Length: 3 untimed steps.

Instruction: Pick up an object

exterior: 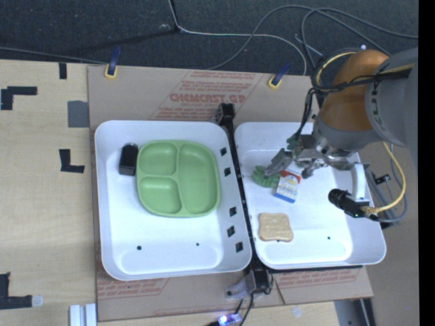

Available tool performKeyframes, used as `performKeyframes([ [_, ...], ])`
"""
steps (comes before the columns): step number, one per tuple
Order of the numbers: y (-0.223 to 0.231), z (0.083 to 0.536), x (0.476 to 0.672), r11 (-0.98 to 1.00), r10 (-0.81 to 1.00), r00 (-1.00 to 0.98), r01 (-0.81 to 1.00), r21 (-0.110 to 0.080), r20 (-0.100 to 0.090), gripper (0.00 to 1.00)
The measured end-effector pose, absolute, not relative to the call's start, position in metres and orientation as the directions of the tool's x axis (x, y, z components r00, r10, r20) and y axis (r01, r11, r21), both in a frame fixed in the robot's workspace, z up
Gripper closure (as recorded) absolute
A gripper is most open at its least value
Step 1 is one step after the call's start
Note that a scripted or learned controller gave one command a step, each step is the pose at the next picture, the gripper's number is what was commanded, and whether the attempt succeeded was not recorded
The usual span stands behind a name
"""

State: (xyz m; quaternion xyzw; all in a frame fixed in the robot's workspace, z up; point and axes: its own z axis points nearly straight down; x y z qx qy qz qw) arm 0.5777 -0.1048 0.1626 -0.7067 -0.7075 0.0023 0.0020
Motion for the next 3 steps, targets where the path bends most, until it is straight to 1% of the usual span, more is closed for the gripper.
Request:
performKeyframes([
  [1, -0.100, 0.118, 0.576, 0.002, 1.000, -0.002, 1.000, -0.007, 0.000, 0.00],
  [2, -0.099, 0.130, 0.577, 0.004, 1.000, -0.004, 1.000, -0.004, 0.000, 1.00],
  [3, -0.099, 0.193, 0.575, 0.001, 1.000, -0.001, 1.000, 0.004, 0.000, 1.00],
])
